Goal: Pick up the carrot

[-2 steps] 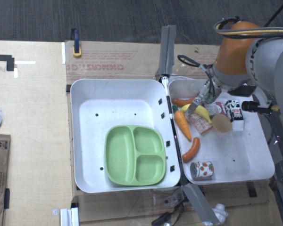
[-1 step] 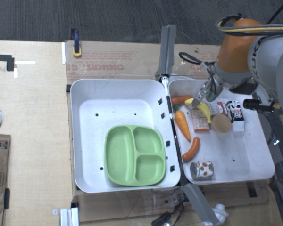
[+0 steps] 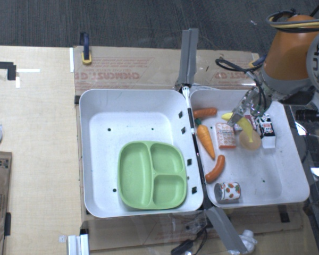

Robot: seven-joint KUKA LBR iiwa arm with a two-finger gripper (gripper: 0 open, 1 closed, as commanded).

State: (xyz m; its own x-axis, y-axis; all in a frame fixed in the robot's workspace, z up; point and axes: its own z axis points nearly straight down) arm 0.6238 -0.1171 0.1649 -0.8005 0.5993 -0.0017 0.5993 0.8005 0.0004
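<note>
carrot (image 3: 205, 141) between two sausages (image 3: 215, 168), carton (image 3: 225, 135) beside

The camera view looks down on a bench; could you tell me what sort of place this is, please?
Probably a robotics lab set up for pick-and-place trials: two white bins taped to cardboard, toy food such as a carrot, and the arm's claw reaching in.

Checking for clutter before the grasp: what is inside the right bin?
The right bin holds the carrot, two sausages, a small carton, a can and yellow fruit, partly covered by the gripper.
</note>
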